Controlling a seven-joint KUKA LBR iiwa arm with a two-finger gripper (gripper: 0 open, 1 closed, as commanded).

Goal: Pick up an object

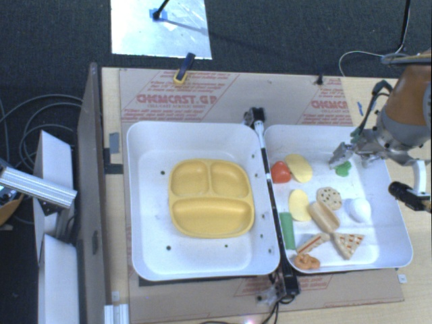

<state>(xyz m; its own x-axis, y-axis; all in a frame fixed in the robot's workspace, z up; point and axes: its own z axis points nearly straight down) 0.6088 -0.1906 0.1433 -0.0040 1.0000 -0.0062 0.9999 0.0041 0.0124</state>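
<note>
Gripper (345,156) position, as I read it: low over the right bin's (398,245) upper area, just beside a small green piece (343,169); I cannot tell its state. Remaining toy food lies nearby: tomato (280,173), yellow lemon (300,168), cookie (329,196), white egg (358,210). I see the yellow divided tray (210,198) in the left bin (145,181).

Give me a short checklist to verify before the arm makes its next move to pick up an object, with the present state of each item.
1. Gripper is over the right bin: ok.
2. A target lies close: a small green piece sits just below the gripper: ok.
3. Something is between the fingers: cannot tell.
4. Other toy foods lie apart from the gripper, such as the cookie and the white egg: ok.
5. Yellow tray rests in the left bin, away from the arm: ok.
</note>
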